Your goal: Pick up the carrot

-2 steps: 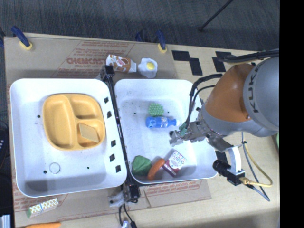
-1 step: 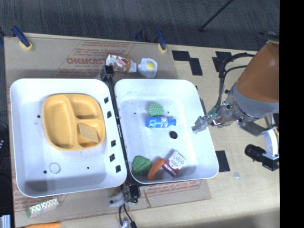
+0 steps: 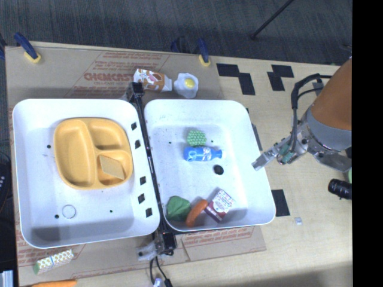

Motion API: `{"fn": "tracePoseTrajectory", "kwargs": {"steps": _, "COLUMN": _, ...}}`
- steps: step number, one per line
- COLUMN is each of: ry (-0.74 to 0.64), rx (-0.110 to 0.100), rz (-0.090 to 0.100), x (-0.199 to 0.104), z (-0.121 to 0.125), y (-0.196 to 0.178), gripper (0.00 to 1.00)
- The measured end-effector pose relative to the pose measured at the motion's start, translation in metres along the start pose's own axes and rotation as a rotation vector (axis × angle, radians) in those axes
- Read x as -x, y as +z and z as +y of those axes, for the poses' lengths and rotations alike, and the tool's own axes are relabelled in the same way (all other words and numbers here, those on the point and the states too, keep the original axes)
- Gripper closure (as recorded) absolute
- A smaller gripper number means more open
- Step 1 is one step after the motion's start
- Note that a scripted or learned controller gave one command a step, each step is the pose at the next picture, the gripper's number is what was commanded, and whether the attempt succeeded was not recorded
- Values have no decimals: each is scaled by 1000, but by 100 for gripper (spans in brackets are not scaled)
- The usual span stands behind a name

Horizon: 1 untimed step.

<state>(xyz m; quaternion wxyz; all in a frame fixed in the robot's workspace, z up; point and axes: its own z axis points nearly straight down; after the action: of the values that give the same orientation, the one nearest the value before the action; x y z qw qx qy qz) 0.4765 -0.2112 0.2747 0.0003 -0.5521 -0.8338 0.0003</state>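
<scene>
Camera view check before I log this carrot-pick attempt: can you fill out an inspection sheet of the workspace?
Surface: bench bearing left bin and right bin.
Job's things: carrot at right bin's near edge, between green leaf and red packet.
Clutter: blue bottle, green ball; yellow tray in left bin.
Grippers: gripper over right bin's right rim, holding nothing seen.
Cables: black loop by arm.
Surroundings: dark floor.

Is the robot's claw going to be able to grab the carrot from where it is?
Probably yes, but it looks tight. The gripper is just outside the right bin, with nothing over the carrot. The carrot lies squeezed between a green thing and a red packet, which may crowd the fingers.
</scene>
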Motion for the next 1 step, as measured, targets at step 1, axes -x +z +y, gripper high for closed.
{"fn": "tracePoseTrajectory", "kwargs": {"steps": 1, "ry": -486, "rx": 1, "rz": -2, "x": 2, "z": 6, "y": -14, "gripper": 100}}
